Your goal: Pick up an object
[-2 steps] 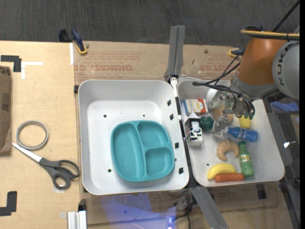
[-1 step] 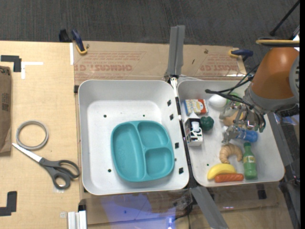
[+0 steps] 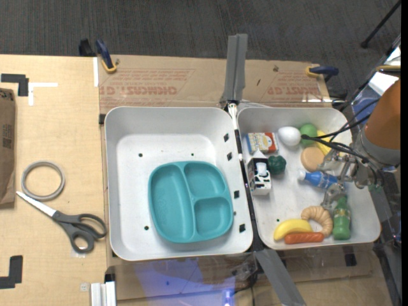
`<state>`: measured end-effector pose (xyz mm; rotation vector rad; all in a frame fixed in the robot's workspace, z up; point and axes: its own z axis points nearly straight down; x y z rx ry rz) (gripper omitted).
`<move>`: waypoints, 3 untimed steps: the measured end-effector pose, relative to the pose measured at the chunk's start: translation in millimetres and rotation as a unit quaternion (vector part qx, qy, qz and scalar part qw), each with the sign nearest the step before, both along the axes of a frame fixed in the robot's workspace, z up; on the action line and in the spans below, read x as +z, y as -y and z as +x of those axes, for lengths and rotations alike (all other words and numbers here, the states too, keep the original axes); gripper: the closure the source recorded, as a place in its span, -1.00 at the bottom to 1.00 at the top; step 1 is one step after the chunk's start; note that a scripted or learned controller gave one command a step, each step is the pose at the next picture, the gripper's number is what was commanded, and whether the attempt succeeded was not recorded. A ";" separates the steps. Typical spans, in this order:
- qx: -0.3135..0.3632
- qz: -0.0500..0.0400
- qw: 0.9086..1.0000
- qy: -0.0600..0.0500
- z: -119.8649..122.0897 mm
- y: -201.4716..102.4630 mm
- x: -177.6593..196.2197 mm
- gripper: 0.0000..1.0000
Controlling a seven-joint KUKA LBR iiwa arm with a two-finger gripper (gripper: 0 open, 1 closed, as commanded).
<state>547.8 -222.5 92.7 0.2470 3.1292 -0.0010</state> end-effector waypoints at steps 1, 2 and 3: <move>0.014 -0.001 1.000 0.002 -10.2 -18.7 0.5 -1.00; -0.022 0.001 1.000 0.000 -34.7 -28.1 -0.2 -1.00; -0.020 0.001 1.000 0.002 -32.8 -30.1 9.4 1.00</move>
